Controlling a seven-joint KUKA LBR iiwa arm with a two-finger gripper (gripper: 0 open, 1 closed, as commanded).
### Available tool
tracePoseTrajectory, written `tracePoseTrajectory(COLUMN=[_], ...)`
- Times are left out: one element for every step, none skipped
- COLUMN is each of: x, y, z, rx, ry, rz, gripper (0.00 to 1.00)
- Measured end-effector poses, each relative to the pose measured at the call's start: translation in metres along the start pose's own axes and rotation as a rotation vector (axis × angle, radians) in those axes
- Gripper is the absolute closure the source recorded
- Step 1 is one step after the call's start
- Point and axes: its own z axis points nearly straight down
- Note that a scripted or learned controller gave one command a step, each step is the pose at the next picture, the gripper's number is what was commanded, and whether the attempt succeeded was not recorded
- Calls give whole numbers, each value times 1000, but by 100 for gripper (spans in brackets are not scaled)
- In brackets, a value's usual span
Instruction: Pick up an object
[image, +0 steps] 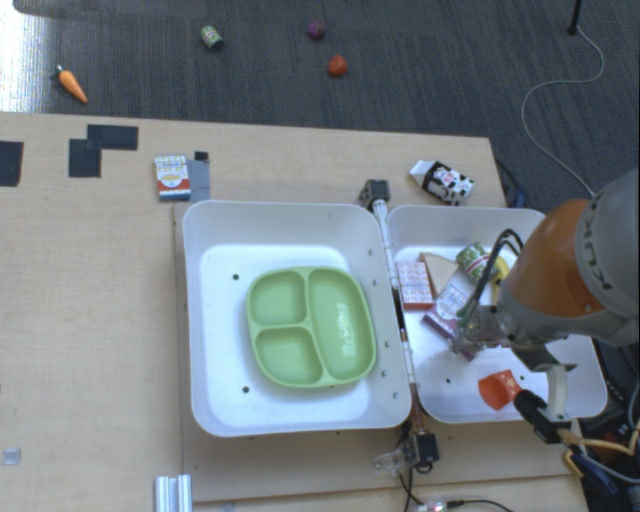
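My gripper (466, 338) reaches down into the right bin (440, 398), hanging from the grey arm with its orange band (555, 275). It sits over a purple-and-white packet (448, 305). A red-and-white box (414, 283) lies to the gripper's left, and a tan wedge (441, 267) lies behind the box. A green can (472, 258) rests further back. An orange block (497, 388) lies near the bin's front edge.
The left bin (215, 330) holds a green divided plate (310, 327). On the bench behind the bins lie a small red-and-white carton (172, 177) and a black-and-white cow toy (443, 182). Cables run along the front right.
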Motion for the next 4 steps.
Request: tracePoseTrajectory(x=[0,0,0,0], y=[0,-3,-1,-1], z=[0,12,1,1], rx=[0,9,3,4], ry=[0,2,1,1], rz=[0,2,-1,0], gripper=[0,0,100,0])
